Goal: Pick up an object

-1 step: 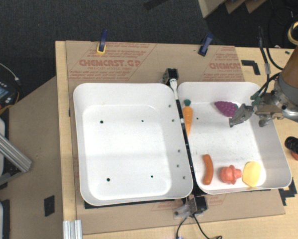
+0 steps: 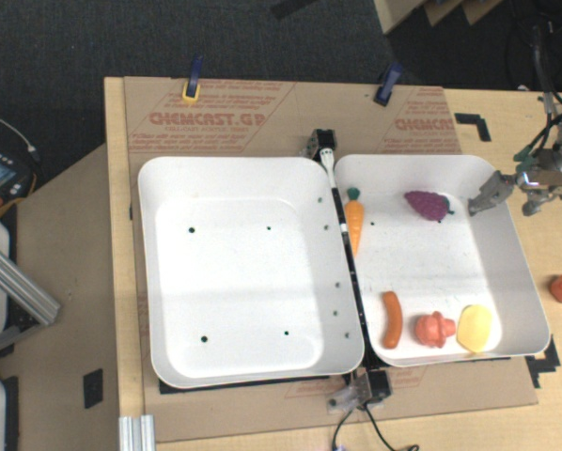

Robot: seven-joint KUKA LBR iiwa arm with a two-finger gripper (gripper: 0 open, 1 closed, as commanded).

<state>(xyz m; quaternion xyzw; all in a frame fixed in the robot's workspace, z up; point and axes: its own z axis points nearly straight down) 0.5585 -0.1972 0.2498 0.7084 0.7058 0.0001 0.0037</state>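
The right bin [image 2: 507, 252] holds several toy foods. An orange carrot [image 2: 354, 224] lies against its left wall. A purple bunch of grapes [image 2: 428, 205] sits near the back. Along the front lie an orange-red sausage [image 2: 392, 318], a red lumpy toy [image 2: 434, 329] and a yellow lemon [image 2: 476, 327]. My gripper [image 2: 510, 197] hangs over the bin's back right rim, to the right of the grapes. It is open, its two grey fingers [image 2: 488, 194] spread apart with nothing between them.
The left bin [image 2: 159, 252] stands beside the right one, on a brown board [image 2: 262, 111] with clamps at the back. A small red object [image 2: 561, 287] lies on the bench outside the right bin's right wall.
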